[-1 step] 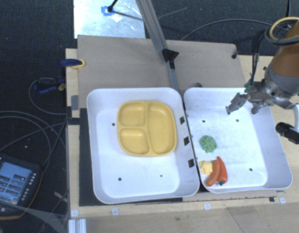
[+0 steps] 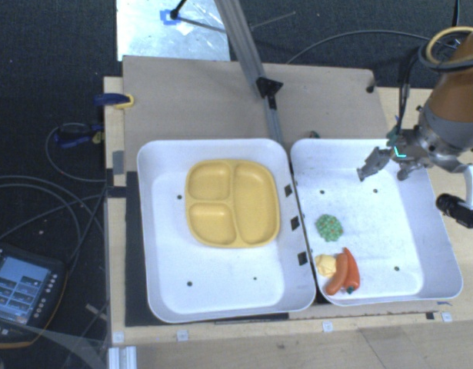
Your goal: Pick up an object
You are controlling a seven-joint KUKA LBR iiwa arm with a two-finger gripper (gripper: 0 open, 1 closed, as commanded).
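Toys lie in the near part of the right bin (image 2: 428, 229): a green broccoli (image 2: 329, 226) toward the bin's middle-left, and nearer the front edge a carrot (image 2: 344, 271) with a small yellow piece (image 2: 325, 264) touching its left side. The carrot lies at a slant, its orange-red body running from upper right to lower left. The broccoli sits apart from those two, a little farther from the front rim.

The gripper (image 2: 390, 164) hangs over the far part of the same bin, near its right side, below the arm's orange band (image 2: 459, 91). Its two fingers (image 2: 371, 165) are spread apart, and nothing sits between them. All three toys are well apart from the fingers, toward the front and left of them; the broccoli is the closest of the three.

The left bin (image 2: 159, 283) holds a yellow tray (image 2: 232, 203) with three compartments, lying flat near its middle.
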